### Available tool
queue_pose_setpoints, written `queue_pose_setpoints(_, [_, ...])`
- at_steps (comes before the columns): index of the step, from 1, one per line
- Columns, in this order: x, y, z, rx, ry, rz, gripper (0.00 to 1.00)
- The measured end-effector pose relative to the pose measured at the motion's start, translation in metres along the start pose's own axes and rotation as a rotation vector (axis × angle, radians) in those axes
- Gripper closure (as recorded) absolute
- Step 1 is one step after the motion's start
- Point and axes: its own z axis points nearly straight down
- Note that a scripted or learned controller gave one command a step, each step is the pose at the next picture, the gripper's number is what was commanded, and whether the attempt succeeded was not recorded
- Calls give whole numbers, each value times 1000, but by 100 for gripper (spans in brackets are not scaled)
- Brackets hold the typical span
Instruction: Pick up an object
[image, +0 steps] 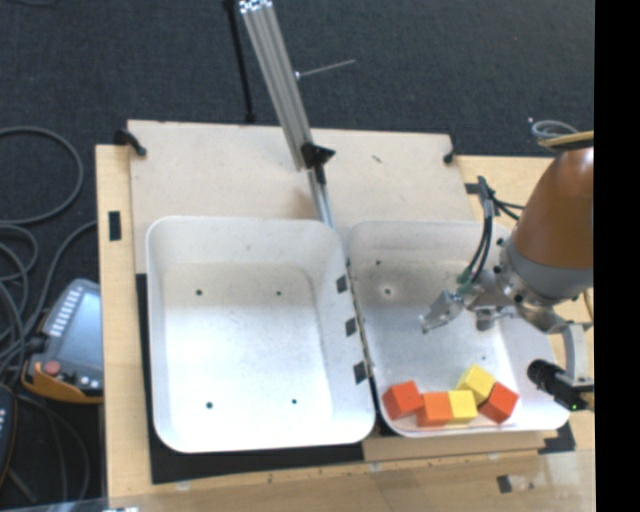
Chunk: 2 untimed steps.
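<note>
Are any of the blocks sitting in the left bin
No, the orange blocks and yellow blocks all lie clustered at the near edge of the right bin.

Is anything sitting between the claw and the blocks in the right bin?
Nothing visible. The claw hangs over bare floor of the right bin; the blocks are clustered at the bin's near edge, with only open white floor between them.
</note>
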Motion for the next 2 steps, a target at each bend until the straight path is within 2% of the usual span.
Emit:
queue_pose_setpoints(1, [-78, 23, 82, 11, -1, 1, 0])
queue_pose_setpoints(2, [-87, 36, 54, 1, -1, -3, 0])
